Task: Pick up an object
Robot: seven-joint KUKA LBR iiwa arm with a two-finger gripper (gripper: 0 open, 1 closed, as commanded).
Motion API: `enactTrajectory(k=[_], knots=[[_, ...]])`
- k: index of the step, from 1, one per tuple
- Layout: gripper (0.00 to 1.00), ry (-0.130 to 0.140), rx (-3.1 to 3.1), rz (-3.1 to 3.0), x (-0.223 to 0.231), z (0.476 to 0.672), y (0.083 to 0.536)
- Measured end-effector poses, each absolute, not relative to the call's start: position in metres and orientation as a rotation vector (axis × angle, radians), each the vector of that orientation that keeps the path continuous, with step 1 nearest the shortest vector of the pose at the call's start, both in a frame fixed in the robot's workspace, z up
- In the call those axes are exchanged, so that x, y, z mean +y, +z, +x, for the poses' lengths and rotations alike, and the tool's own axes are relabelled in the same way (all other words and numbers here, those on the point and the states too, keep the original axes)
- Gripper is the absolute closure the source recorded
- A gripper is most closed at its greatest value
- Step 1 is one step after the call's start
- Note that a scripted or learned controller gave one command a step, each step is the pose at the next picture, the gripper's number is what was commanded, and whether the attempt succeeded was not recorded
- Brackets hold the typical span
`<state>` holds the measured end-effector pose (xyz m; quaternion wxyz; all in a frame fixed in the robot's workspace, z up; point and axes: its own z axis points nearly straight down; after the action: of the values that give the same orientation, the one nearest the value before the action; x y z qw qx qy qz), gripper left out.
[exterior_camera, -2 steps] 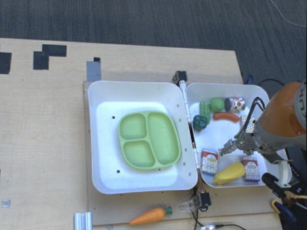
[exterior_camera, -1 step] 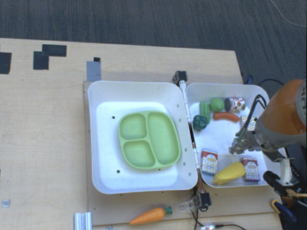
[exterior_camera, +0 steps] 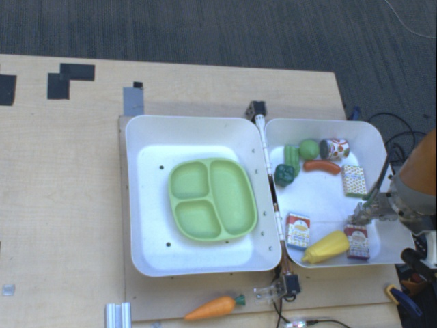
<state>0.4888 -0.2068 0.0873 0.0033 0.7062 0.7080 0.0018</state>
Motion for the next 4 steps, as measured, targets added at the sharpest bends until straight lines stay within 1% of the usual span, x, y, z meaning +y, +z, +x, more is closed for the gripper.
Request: enactTrajectory(k=[1, 2, 3, 4], knots=[[1.0, 0.005, 2.224, 2.215, -0.091, 0.488, 0.092], [1.0, 0.013, 2.22, 2.207, -0.093, 0.57, 0.088], [1.0, 0.0, 2.222, 2.216, -0.18, 0.524, 0.09], [0.0, 0.002, 2.224, 2.216, -0.179, 0.524, 0.09]])
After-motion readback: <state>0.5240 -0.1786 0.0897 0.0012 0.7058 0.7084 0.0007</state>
